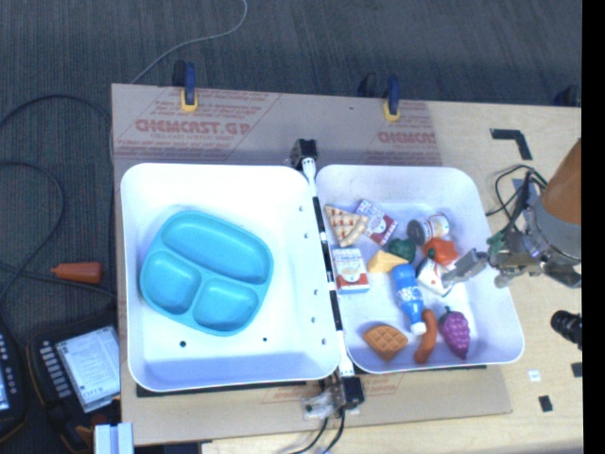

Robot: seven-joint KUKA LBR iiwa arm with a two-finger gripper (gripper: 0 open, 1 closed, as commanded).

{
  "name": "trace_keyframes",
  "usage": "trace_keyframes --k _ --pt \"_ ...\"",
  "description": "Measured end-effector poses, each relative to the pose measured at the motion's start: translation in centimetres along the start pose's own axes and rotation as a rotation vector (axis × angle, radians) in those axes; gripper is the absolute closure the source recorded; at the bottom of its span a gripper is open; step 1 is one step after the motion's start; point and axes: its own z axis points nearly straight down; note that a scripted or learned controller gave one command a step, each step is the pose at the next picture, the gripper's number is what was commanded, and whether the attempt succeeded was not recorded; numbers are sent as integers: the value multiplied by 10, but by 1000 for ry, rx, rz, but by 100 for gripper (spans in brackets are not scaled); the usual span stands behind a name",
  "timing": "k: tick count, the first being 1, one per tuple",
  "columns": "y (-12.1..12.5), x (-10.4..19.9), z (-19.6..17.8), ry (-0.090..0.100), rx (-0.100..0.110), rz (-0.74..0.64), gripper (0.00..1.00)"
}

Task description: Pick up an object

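The right bin holds several toy foods. Among them are a blue bottle, purple grapes, an orange-red sausage, a brown cookie, a red tomato, a yellow wedge, a small can and a white-and-red carton. My gripper reaches in over the bin's right rim. It hovers just right of the tomato and above the grapes. Nothing shows in its grasp.
The left bin holds a blue divided plate. A black hinge strip separates the bins. Cables trail beside the wrist at right. Two clamps pin the board's far edge, and an orange tool lies off the board's left.
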Motion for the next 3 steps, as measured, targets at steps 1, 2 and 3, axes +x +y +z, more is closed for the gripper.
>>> trace_keyframes --k 1,2,3 --pt "-2 62 113 0 -4 0 0" --pt "0 62 103 -2 -7 1 100" --pt "14 140 1 -1 -2 -2 100"
